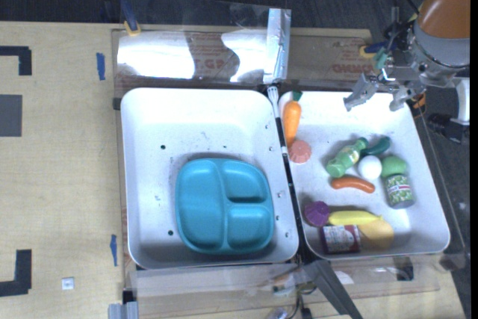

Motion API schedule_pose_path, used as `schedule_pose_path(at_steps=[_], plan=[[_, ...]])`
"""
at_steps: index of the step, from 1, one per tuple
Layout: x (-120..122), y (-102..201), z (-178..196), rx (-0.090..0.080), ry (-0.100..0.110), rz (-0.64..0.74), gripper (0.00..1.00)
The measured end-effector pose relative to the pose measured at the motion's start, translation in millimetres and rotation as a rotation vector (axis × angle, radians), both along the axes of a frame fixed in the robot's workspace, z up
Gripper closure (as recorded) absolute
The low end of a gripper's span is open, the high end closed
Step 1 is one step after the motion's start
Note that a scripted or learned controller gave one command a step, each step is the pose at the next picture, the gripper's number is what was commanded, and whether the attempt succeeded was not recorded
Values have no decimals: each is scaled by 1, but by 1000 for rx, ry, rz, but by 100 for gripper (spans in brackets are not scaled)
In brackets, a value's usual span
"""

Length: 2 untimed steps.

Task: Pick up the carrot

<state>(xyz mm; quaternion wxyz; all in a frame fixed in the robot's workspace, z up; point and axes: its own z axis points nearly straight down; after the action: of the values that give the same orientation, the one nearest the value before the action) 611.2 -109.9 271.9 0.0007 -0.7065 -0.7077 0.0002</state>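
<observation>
Orange and tapered, the carrot [291, 120] lay against the left wall of the right bin [432, 160] near its far corner, green top pointing away, a pink disc [299, 152] just beside its tip. Bare bin floor lay open to its right. The hand [377, 93] hovered over the bin's far edge, fingers spread, holding nothing, well apart from the carrot.

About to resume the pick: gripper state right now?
Gripper: open, holding nothing, above the right bin's far edge, apart from the carrot.
</observation>
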Motion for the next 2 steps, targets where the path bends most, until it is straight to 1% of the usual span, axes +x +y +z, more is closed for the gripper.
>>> schedule_pose_path(at_steps=[1,2], plan=[[8,-18,61,-4,-9,108,0],[-42,-5,-55,0,3,143,0]])
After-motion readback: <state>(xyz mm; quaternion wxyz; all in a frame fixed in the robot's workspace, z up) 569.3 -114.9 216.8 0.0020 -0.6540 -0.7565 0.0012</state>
